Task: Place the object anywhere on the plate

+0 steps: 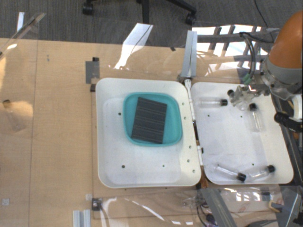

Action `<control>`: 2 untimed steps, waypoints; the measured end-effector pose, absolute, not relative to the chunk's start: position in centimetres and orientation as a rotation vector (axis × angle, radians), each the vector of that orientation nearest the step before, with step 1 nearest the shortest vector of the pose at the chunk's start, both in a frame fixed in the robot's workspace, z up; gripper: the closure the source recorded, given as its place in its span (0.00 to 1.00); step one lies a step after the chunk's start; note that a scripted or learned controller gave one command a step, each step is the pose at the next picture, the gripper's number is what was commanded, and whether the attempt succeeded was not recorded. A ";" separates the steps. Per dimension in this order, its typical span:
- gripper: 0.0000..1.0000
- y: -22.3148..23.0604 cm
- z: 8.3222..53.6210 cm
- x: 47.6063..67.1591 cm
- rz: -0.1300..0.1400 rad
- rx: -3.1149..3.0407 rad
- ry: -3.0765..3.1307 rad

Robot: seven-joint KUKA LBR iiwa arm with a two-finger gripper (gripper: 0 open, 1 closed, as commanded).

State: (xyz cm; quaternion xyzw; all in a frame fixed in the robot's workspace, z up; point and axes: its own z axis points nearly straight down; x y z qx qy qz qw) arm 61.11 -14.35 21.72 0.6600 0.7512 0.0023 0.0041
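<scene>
Already the dark ribbed block (150,120) lies flat on the teal plate (175,122) in the left bin (109,169), well inside the plate's rim and slightly turned, so by my reading the placing itself looks done. The arm (287,46) sits at the upper right, over the far edge of the right bin (236,141), and the pincer (247,92) hangs there among cables and glare; whether it is released or clenched I cannot tell, and nothing can be seen held in it. Several clear tubes with black caps lie in the right bin: one near the top left (212,101), one just below the pincer (254,117), and two along the bottom edge (231,172). The risk from here, I judge, lies on that side: a low sweep of the arm could knock the tubes about or catch the bin wall, and any return pass over the plate could nudge the block towards the rim. No brand, label or writing can be read on the table (47,126), the bins or the block.
</scene>
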 end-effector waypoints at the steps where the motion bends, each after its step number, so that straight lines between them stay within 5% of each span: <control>1: 1.00 -5.0 18.6 61.5 0.006 1.929 2.474; 2: 0.00 -5.1 18.6 61.5 0.007 1.930 2.473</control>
